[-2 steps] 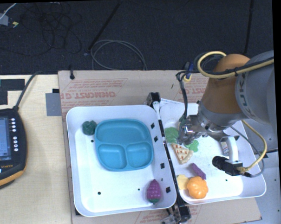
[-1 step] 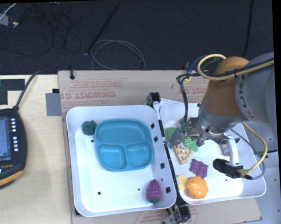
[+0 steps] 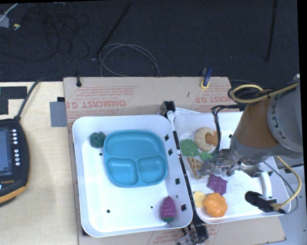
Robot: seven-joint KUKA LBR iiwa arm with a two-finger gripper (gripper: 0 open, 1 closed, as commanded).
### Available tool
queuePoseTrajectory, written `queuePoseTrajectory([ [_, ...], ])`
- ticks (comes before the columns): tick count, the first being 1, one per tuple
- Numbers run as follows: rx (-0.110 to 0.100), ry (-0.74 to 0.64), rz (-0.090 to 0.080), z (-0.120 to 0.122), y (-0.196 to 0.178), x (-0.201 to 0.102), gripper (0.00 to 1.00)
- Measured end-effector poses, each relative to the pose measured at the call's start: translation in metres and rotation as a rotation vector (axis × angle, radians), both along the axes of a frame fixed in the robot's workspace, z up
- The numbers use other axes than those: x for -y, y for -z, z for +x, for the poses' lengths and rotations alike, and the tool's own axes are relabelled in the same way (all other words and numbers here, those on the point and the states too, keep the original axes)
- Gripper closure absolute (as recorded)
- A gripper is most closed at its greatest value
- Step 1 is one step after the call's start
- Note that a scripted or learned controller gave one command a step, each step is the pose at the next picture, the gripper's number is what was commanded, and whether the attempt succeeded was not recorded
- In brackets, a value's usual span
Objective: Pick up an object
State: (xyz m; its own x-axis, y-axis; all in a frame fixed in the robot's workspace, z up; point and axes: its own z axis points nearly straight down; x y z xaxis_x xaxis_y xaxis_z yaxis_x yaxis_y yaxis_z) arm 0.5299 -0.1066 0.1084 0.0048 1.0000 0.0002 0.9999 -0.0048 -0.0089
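Bench [image 3: 35, 211]: pale wood, cardboard [image 3: 122, 98] under two bins.
Floor [image 3: 139, 28]: dark, cables.
Gripper [image 3: 214, 165]: over right bin [image 3: 238, 204]; grip cannot be made out.

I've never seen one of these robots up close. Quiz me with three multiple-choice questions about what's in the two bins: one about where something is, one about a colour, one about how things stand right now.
1. Where does the blue divided tray lie?
A. In the left bin
B. In the right bin
C. On the bare bench

2. What colour is the round fruit toy near the right bin's front edge?
A. Blue
B. Orange
C. Black

3. Where is the gripper now?
A. Raised over the left bin
B. Low among the toys in the right bin
C. Outside both bins

Answers:
1. A, the tray fills the middle of the left bin.
2. B, it is plainly orange, beside a small yellow piece.
3. B, it sits by the purple toy and the green piece.
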Motion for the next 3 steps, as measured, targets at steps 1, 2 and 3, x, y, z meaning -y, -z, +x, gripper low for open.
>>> queuePoseTrajectory([
  [1,0.011,-0.008,-0.001,0.067,0.021,-0.02,0.0],
  [2,0.003,0.001,0.0,-0.001,0.009,0.061,0.0],
  [3,0.009,-0.008,0.001,0.046,0.021,0.023,0.0],
])
